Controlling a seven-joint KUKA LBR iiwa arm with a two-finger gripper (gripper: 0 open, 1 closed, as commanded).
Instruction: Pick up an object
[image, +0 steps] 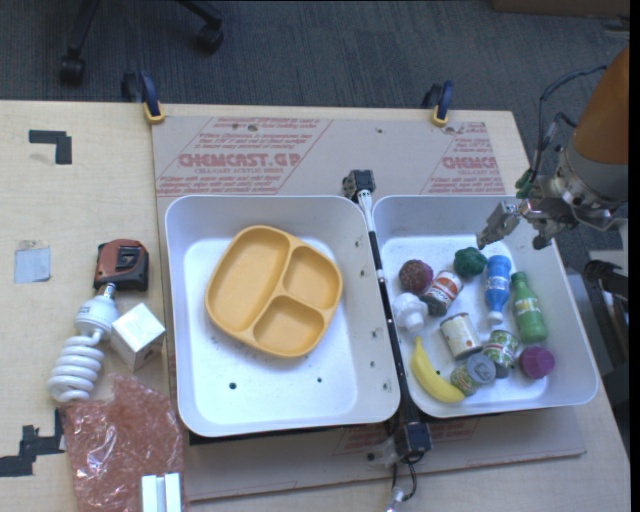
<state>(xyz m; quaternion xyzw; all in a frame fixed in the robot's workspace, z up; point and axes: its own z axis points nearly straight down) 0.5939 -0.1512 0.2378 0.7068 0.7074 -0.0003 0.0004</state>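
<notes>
While held above right bin (575, 300) back edge, gripper (518, 226) is seen with fingers spread, nothing between. Green ball (469, 262) lies just below, among bottles and cans.

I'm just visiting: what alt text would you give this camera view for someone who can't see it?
A robot gripper, open, hovers over the upper right of a white bin holding a banana, bottles, cans and balls. The left bin holds a yellow divided plate.

Small toy foods (470, 320) lie clustered in the right bin (570, 290).
</notes>
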